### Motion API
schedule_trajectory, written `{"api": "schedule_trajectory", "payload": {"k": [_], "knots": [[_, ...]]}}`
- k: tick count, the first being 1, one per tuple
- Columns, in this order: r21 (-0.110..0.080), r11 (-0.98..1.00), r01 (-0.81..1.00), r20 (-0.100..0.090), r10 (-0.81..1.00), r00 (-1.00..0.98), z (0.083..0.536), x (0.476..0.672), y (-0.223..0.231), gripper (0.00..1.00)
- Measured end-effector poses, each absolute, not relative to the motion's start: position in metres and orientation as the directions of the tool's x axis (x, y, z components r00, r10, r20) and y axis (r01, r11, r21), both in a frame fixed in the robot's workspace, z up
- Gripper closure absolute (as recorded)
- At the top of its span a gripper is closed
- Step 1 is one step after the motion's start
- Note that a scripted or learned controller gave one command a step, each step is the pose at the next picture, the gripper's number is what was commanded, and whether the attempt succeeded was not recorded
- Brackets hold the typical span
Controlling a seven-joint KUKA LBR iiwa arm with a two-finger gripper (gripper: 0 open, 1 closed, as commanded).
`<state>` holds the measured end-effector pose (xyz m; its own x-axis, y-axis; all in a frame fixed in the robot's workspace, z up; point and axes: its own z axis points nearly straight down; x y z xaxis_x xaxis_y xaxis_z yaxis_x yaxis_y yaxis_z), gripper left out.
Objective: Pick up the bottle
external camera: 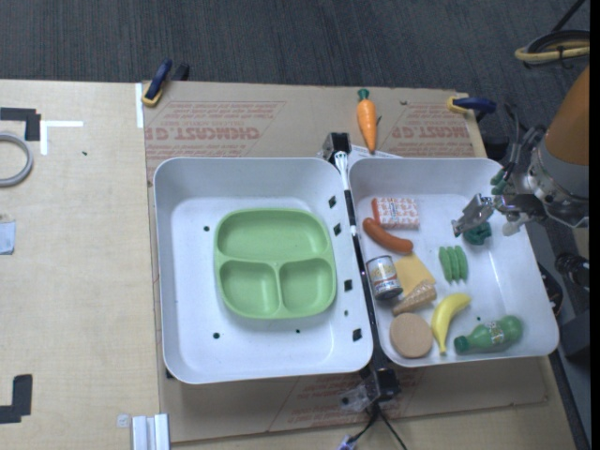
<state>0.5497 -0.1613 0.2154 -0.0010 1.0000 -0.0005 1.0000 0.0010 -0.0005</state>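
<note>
Meanwhile, green bottle (489, 336) in right bin (525, 251), divided tray (276, 264) in left bin (178, 279), fingers' (472, 216) state unclear.

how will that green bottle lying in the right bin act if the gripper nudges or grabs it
The green bottle lies on its side by the right bin's near wall, so it may roll. It looks smooth, perhaps slippery. The banana alongside could get bumped.

This is a robotics lab test bench: two shallow white plastic bins (178, 279) sit on taped-down brown cardboard (234, 125) held by blue clamps (157, 81), above dark grey carpet (281, 17), with small plastic toy foods (448, 317) as props.
</note>
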Motion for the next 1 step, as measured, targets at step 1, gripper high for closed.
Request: {"api": "schedule_trajectory", "payload": {"k": [1], "knots": [[0.000,0.002,1.000,-0.002,1.000,-0.002,0.2250,0.5501,-0.1618,1.00]]}}
